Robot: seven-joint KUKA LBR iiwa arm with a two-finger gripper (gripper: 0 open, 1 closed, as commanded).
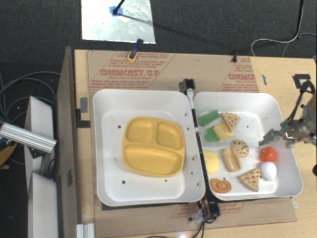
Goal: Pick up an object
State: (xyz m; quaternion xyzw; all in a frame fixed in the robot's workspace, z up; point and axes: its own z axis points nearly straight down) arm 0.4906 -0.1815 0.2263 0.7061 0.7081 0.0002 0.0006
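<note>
The right bin (277, 105) holds several toy foods. Among them are a red tomato (268, 154), a white egg (268, 171), two pizza slices (230, 119) (251, 179), a cookie (240, 148), a bun (230, 160), a yellow round piece (211, 161), an orange ring (220, 185) and green pieces (208, 117). My gripper (275, 136) reaches in over the bin's right side, just above the tomato. Nothing shows as held in it.
A yellow compartment tray (152, 146) lies in the left bin (109, 108). A divider rail (196, 133) runs between the bins. Cables hang at the right edge near the arm (302, 128). Cardboard (148, 68) lines the bench behind the bins.
</note>
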